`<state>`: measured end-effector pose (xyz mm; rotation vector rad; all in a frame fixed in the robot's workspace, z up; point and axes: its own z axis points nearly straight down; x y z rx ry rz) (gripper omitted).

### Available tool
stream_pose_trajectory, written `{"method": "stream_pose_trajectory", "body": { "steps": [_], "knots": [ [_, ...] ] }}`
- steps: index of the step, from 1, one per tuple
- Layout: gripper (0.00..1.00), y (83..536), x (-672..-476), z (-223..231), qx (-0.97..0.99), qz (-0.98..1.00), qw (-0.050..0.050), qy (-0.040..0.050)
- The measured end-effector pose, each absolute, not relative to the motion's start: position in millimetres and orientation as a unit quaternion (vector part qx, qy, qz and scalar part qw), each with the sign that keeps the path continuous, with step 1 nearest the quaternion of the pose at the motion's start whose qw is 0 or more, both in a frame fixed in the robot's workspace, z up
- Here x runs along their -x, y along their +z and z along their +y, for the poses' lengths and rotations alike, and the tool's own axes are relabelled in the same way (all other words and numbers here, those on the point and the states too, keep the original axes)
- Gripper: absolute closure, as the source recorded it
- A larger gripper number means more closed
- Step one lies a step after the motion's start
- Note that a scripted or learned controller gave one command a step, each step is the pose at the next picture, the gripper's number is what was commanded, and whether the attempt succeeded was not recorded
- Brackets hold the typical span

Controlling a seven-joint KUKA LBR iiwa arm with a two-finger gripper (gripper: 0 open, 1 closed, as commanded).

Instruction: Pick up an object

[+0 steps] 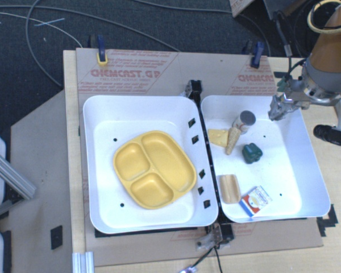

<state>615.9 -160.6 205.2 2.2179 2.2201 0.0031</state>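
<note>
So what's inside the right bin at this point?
The right bin holds a tan bottle with a grey cap lying across a pale yellow piece, a green lump, a tan block and a small printed packet. Whatever the bottle covers is hidden.

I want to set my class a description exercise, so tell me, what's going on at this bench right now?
A robot arm reaches in from the right, its gripper over the far edge of the right bin, holding nothing visible. That bin holds a green object, a tan block, a small box and a bottle-like item. The left bin holds a yellow divided tray.
</note>
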Motion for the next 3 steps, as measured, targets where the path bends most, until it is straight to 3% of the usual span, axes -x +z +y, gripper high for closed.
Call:
{"method": "stream_pose_trajectory", "body": {
  "steps": [1, 3],
  "knots": [
    [1.0, 241, -617.0, -161, -0.707, 0.707, 0.002, 0.0014],
    [1.0, 232, -615.9, -54, -0.705, 0.709, -0.002, -0.0003]
  ]
}}
